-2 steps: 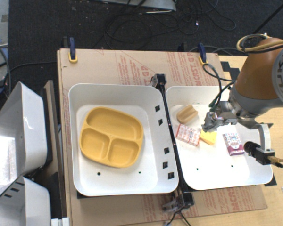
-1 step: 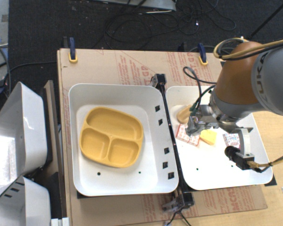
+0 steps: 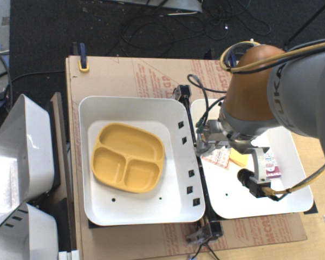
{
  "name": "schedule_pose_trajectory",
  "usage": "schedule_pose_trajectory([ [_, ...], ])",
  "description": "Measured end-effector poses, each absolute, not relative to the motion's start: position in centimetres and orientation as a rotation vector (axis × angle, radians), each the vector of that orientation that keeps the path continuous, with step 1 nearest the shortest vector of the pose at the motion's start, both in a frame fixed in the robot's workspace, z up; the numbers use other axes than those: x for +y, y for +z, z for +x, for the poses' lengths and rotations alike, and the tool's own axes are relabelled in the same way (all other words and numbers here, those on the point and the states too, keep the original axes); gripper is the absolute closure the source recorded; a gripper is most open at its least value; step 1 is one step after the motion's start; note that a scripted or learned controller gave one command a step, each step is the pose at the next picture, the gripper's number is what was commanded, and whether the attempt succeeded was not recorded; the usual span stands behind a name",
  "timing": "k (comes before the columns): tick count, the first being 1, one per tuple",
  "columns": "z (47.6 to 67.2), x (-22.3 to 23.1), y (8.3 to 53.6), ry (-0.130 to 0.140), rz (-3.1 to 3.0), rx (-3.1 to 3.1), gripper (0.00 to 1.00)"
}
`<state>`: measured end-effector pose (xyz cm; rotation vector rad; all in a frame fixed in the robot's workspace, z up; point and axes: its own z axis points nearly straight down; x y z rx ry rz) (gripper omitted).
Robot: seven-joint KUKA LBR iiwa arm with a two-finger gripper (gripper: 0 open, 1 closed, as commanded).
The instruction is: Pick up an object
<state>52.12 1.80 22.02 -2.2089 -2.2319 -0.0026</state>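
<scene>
Nearest the camera, the front lip of the left bin (image 3: 146,216) and that of the right bin (image 3: 260,210) sit side by side on the cardboard-covered tabletop (image 3: 135,75). A little farther in, the left bin holds a yellow divided plate (image 3: 128,157), lying flat and well apart from the arm. In the right bin, a small pink-and-white packet (image 3: 271,166) lies toward the right, a yellow card (image 3: 239,158) sits beside it, and a red-and-white packet (image 3: 219,156) lies at the left, close to the wall between the bins. Directly above these items hangs the claw (image 3: 210,140), at the left part of the right bin; whether it is spread or pressed together cannot be told, as the wrist and cables cover it. Farther back rises the grey arm with its orange band (image 3: 252,83). The step in hand looks like the descent onto the cluster; nothing appears held yet. The next move would call for settling on one packet, likely the red-and-white one, and closing on it cleanly without scraping the bin wall.
</scene>
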Motion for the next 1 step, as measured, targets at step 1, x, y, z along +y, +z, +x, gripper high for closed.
schedule_pose_trajectory([
  [1, 52.05, 8.07, 22.66, -0.001, -2.208, -2.232, 1.00],
])
